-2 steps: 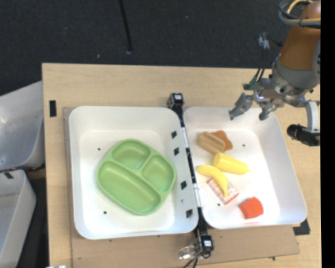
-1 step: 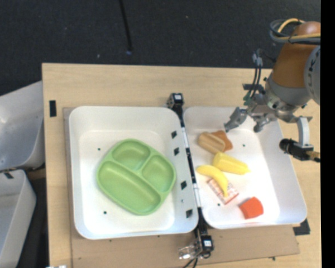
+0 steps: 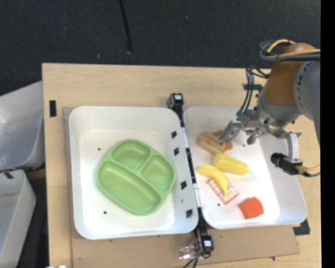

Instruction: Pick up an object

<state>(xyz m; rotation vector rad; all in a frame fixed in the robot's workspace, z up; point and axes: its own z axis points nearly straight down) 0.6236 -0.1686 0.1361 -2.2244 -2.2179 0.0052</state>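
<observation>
A tan hot dog toy (image 3: 214, 142) lies at the upper left of the right-hand bin (image 3: 285, 202), the robot's claw (image 3: 241, 132) hanging just over its right end, fingers spread apart and nothing between them. No object has left the bin floor, so the pick appears to be at the approach stage, with closing and lifting left to do; which item the program means to take is a judgement drawn from the claw's position alone. Just below the hot dog sits a yellow block-like piece (image 3: 231, 164), and beside it a banana (image 3: 214, 176) rests partly on a small red-and-white packet (image 3: 221, 192). An orange piece (image 3: 251, 207) lies apart near the bin's lower edge. The left-hand bin (image 3: 81, 216) holds a green divided plate (image 3: 135, 176), its three compartments bare. Both white bins sit side by side on the wooden table (image 3: 100, 77), and the grey arm with its orange band (image 3: 283, 80) reaches in from the right.
</observation>
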